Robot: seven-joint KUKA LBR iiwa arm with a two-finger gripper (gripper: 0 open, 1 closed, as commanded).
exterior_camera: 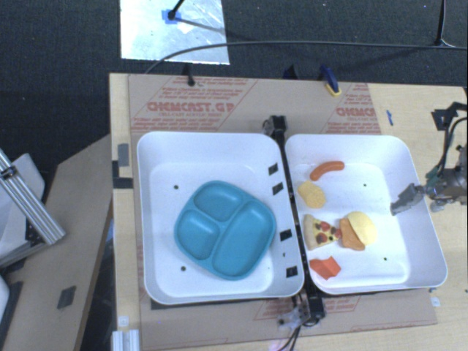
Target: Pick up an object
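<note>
The gripper (404, 199) was at the right edge of the right bin (398, 152), above its floor; I cannot tell its state. In this bin lay a sausage (327, 170), a pizza slice (321, 232) and a burger (356, 230). A blue plate (224, 229) was in the left bin (162, 159)
</note>
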